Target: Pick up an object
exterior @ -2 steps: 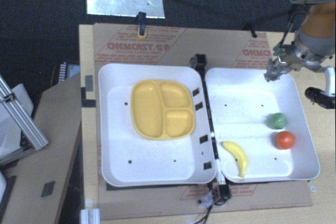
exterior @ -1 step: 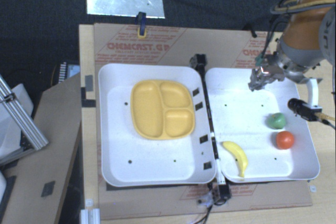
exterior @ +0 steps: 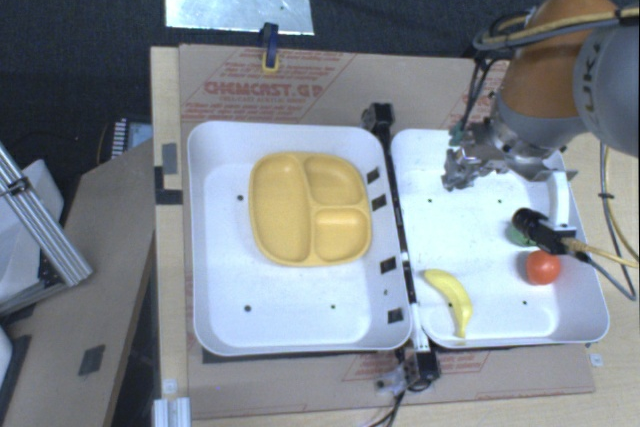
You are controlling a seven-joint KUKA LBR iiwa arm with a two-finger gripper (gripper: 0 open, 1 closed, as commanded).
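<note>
Yellow banana (exterior: 450,299) low in right bin (exterior: 500,330), pincer (exterior: 462,169) seemingly above.

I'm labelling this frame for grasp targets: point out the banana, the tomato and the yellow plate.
banana (exterior: 451,296): camera view, mid-body.
tomato (exterior: 542,268): camera view, centre of its top.
yellow plate (exterior: 283,215): camera view, large left compartment.

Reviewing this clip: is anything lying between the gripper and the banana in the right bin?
Nothing visible does. The gripper hangs over the upper part of the right bin, and the banana lies near the front wall with bare white floor between them. The tomato and a green object sit off to the right.
</note>
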